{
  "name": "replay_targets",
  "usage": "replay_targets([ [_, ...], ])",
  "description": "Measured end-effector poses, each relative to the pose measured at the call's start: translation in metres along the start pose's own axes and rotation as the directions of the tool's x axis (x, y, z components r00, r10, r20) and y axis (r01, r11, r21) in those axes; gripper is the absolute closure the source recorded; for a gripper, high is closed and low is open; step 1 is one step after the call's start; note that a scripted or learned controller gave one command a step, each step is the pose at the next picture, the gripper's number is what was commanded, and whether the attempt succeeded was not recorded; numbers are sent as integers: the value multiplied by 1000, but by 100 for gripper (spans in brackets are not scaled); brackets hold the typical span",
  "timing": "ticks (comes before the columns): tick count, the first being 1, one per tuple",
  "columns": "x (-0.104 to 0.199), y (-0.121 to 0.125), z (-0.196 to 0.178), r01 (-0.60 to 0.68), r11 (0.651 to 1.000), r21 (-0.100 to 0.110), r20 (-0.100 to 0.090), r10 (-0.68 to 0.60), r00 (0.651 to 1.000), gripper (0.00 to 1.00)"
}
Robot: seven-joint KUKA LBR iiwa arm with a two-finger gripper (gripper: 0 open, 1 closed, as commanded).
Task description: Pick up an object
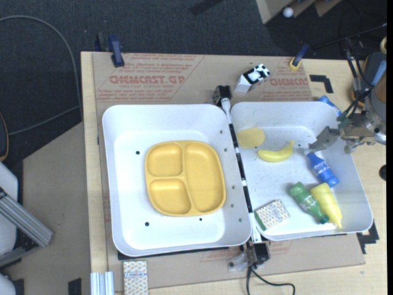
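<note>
My gripper (347, 141) hangs over the right rim of the right bin (362, 189), open, with nothing between its fingers. One grey finger (322, 140) points left, just above a blue bottle (322, 168) lying in that bin. Left of it lie a banana (276, 153) and a flat yellow round piece (250, 137). Near the bin's front lie a green bottle (304, 200) and a yellow bottle (327, 204) side by side, touching. A patterned packet (271, 214) rests in the front left corner.
The left bin (123, 165) holds a yellow divided plate (185, 177). A black and white item (255, 77) and clamps sit on the cardboard behind the bins. Cables hang at the far right by the arm.
</note>
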State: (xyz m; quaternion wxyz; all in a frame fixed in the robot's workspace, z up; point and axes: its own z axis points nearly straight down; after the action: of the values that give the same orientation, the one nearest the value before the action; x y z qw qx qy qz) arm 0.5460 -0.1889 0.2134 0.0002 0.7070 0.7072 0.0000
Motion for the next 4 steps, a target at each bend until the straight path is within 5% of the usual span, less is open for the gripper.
replay_targets([
  [1,29,-45,55,-2,1000,2,-1,2,1000,0],
  [2,55,-40,129,0,1000,1,-1,0,1000,0],
  [3,54,-39,119,-1,1000,-1,0,1,1000,100],
  [4,55,-39,119,-1,1000,-1,0,1,1000,0],
])
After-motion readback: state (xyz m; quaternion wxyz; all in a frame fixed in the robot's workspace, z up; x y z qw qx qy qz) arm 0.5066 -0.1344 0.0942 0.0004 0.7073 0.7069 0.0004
